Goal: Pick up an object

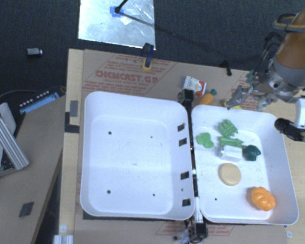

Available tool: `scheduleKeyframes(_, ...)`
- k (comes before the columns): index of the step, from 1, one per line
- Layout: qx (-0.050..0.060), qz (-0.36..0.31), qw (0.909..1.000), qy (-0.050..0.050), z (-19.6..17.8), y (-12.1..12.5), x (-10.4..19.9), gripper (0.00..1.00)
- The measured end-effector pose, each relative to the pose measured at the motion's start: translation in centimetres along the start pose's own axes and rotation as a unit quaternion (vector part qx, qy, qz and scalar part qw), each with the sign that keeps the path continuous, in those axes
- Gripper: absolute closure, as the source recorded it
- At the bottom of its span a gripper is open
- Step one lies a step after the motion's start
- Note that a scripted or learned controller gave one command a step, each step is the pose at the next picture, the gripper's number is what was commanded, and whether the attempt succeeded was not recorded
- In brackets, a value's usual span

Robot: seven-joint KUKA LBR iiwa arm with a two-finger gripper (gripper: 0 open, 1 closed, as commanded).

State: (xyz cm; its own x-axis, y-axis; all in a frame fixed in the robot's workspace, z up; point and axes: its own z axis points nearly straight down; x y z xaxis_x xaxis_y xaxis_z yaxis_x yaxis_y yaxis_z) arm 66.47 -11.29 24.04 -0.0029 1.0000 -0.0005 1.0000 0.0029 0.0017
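The gripper (248, 98) hung with fingers apart and nothing between them, at the upper right, above the right bin (283, 157). In that bin's lower right lay an orange toy (262, 198), lumpy, apparently light and rigid, best pinched across its middle.

A shiny silver metal sheet (118, 14) lies on the dark carpet. A small black box (35, 52) sits near it.
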Motion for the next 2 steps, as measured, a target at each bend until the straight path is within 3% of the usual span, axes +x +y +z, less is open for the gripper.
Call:
scheduleKeyframes(1, 0.005, 0.003, 1.0000, 0.000, 8.7, -4.9, -3.4, 0.00)
scheduleKeyframes(2, 0.003, 0.004, 1.0000, 0.000, 14.6, -11.6, -9.8, 0.00)
